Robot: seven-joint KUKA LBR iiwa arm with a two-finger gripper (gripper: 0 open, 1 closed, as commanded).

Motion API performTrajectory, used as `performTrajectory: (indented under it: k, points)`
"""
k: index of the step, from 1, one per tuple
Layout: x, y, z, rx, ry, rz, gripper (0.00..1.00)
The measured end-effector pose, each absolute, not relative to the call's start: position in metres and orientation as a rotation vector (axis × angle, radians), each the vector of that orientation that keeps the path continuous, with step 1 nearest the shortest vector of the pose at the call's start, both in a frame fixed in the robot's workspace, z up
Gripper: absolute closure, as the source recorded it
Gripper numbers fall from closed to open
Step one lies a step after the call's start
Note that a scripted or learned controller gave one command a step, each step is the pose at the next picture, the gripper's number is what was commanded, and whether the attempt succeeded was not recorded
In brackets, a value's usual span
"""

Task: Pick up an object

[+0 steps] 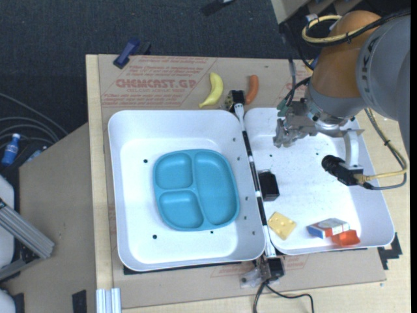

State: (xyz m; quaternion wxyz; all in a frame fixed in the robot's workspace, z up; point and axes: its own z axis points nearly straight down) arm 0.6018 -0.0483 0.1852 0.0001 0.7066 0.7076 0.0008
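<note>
In the right bin, a small black block lies against the left wall. A yellow cheese wedge sits near the front left corner. Along the front wall are a blue, white and red box and, beside it, an orange piece. My gripper hangs over the far left part of this bin, above bare white floor. It is well behind the black block, and nothing shows in its grasp.
The left bin holds a blue divided plate. Behind the bins, a yellow banana and an orange carrot lie on the bench. A black fitting with a yellow cable hangs over the right bin.
</note>
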Motion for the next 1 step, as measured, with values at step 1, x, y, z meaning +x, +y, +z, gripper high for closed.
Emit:
performTrajectory:
  k: [1]
  points:
    - [0.6114,0.0334,0.1845,2.220,2.223,0.003,1.00]
